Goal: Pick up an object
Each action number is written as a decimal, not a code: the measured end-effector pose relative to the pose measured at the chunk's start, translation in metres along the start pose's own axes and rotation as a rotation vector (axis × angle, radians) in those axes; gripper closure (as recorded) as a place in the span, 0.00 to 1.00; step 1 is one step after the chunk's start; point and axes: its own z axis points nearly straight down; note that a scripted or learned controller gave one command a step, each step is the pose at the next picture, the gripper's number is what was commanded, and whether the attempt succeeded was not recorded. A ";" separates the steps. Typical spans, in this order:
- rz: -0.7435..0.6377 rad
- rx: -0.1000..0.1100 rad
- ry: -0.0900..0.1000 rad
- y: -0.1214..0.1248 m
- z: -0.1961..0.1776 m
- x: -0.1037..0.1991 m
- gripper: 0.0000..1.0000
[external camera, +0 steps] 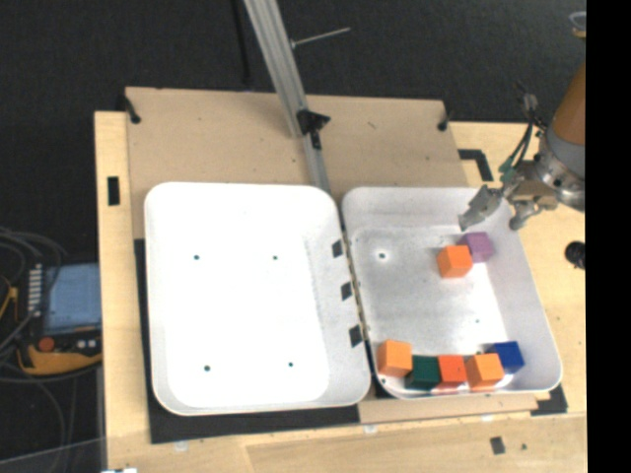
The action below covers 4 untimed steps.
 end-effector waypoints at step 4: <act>0.002 -0.011 0.000 -0.006 0.034 0.006 1.00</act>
